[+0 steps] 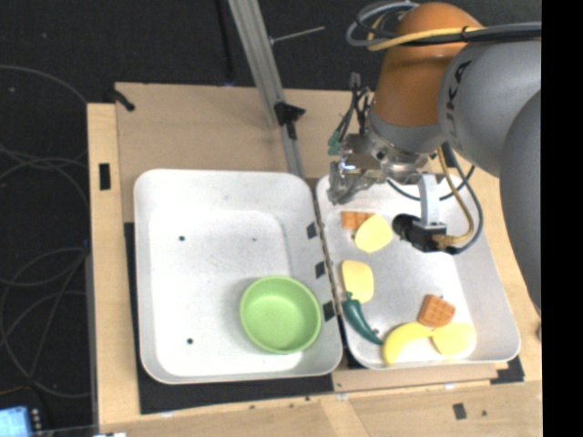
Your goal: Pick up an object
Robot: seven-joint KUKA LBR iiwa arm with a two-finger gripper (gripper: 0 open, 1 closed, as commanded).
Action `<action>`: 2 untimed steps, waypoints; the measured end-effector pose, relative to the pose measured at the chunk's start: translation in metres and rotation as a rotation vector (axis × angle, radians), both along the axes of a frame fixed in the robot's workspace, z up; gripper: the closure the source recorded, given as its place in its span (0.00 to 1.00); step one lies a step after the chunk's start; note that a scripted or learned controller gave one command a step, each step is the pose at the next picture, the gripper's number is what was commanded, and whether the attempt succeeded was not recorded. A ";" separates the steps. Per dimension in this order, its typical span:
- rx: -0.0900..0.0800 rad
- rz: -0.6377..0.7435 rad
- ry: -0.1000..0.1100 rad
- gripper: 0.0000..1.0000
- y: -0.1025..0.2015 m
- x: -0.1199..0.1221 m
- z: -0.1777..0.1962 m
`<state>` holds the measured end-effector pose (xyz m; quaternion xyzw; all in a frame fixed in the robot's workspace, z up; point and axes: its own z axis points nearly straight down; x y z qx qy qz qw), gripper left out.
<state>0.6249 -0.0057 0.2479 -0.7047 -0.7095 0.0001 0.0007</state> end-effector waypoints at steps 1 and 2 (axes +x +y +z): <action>0.000 0.000 0.000 1.00 0.052 -0.023 -0.009; 0.001 -0.003 -0.001 1.00 0.093 -0.035 -0.014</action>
